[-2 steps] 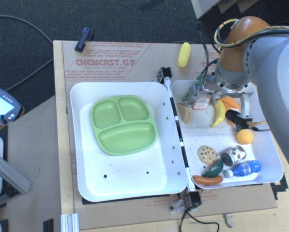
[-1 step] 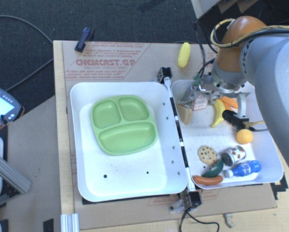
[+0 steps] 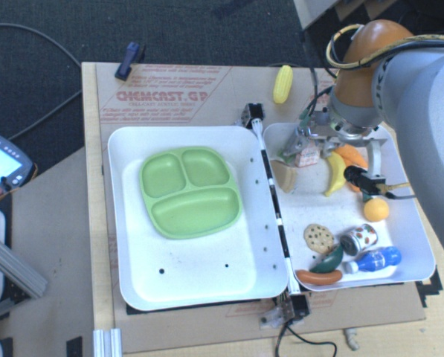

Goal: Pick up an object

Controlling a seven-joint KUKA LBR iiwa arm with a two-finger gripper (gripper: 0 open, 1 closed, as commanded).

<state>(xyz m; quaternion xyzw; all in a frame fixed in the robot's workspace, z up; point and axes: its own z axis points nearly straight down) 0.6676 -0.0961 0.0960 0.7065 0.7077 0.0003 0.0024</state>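
My gripper (image 3: 305,146) is low over the far left corner of the right bin (image 3: 419,262), reaching in from the upper right. Right under it is a small white and pink box (image 3: 308,157), with a tan wedge-shaped piece (image 3: 285,175) just to its left. Whether the gripper touches the box is not clear. A yellow banana (image 3: 335,173) and an orange piece (image 3: 351,157) lie just to the right of the gripper. An orange ball (image 3: 375,210) rests further toward the front right.
Near the front of the right bin lie a cookie (image 3: 318,236), a small can (image 3: 359,238), a blue bottle (image 3: 378,259), a green piece (image 3: 330,259) and a hot dog (image 3: 318,277). The left bin (image 3: 132,274) holds a green divided plate (image 3: 190,192). A yellow corn cob (image 3: 282,84) lies on the bench behind.
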